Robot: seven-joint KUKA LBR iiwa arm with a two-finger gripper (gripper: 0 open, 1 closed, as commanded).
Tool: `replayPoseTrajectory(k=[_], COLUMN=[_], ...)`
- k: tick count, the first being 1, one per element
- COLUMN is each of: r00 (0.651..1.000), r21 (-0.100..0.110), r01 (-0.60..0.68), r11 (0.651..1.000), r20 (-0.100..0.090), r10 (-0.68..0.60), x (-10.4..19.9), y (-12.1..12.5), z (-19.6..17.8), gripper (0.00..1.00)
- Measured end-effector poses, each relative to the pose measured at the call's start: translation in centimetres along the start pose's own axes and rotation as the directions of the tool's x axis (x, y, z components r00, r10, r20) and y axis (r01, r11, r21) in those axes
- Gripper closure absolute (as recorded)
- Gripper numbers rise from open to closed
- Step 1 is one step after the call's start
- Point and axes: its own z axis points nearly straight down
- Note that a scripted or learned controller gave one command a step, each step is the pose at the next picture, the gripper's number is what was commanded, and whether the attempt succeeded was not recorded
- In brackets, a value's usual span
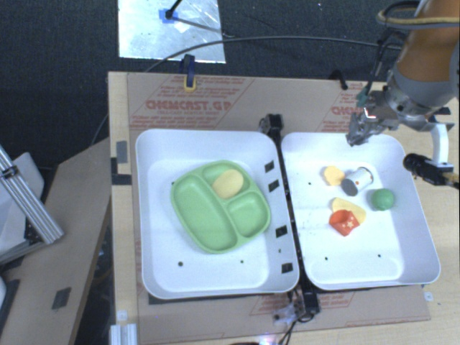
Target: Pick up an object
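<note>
On your left, the left bin (154,214) holds a green divided tray (208,221) with a yellow lump (228,183) resting in one of its compartments. Moving right, the right bin (402,261) carries the loose pickings: a yellow piece (333,175), a grey-and-white cylinder (356,180), a red and yellow piece (346,218) and a green ball (382,199). None of them is lifted. Farthest right, the gripper (357,136) hovers over that bin's back edge, apart from them all; you cannot tell whether it is spread or closed, so the whole pick remains.

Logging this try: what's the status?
Claw over right bin's far edge, holding nothing seen. Red piece, green ball untouched. Nothing blocking.
</note>
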Motion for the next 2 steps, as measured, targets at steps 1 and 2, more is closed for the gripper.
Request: replayPoseTrajectory(k=[1, 2], r00=[1.0, 1.0], r21=[0.002, 0.002], r01=[0.003, 0.002], r11=[1.0, 1.0], r20=[-0.001, -0.001], r10=[-0.003, -0.002], x=[5.2, 10.7], y=[-0.8, -1.8], z=[-0.1, 1.9], gripper=[1.0, 1.0])
